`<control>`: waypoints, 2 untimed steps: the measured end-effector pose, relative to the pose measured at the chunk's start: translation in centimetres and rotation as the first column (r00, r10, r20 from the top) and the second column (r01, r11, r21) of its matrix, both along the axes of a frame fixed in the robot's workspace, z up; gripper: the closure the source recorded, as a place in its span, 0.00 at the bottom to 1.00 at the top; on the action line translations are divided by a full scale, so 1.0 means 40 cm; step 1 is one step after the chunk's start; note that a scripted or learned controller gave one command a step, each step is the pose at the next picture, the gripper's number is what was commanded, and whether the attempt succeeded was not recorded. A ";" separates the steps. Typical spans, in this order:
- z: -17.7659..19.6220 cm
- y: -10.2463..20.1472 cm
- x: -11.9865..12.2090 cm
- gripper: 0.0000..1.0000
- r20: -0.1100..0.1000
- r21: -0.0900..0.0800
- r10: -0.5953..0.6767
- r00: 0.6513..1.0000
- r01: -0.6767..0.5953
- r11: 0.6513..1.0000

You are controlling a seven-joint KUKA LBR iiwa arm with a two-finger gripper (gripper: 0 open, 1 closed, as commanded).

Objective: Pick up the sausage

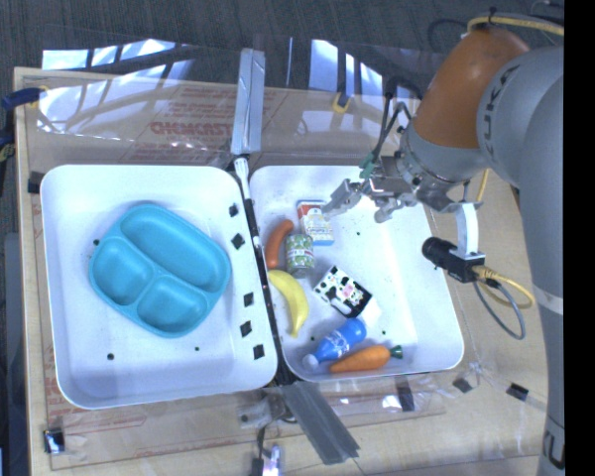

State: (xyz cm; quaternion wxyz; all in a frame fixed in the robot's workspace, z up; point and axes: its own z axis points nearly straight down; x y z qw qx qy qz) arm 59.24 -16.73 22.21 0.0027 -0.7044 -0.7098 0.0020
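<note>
The sausage (276,243) is an orange-brown link lying near the left wall of the right bin (428,305), touching a small green can (299,253). My gripper (365,200) hovers over the back of the right bin, to the right of and behind the sausage. Its fingers are spread open with nothing between them. The left fingertip (340,195) is close to a red-and-white carton (315,221).
The right bin also holds a banana (294,302), a black-and-white carton (341,293), a blue bottle (337,342) and a carrot (363,358) along the front. The left bin (69,355) holds a blue divided tray (159,269).
</note>
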 end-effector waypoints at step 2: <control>0.067 -0.056 -0.129 1.00 0.001 -0.002 -0.150 0.989 0.150 0.989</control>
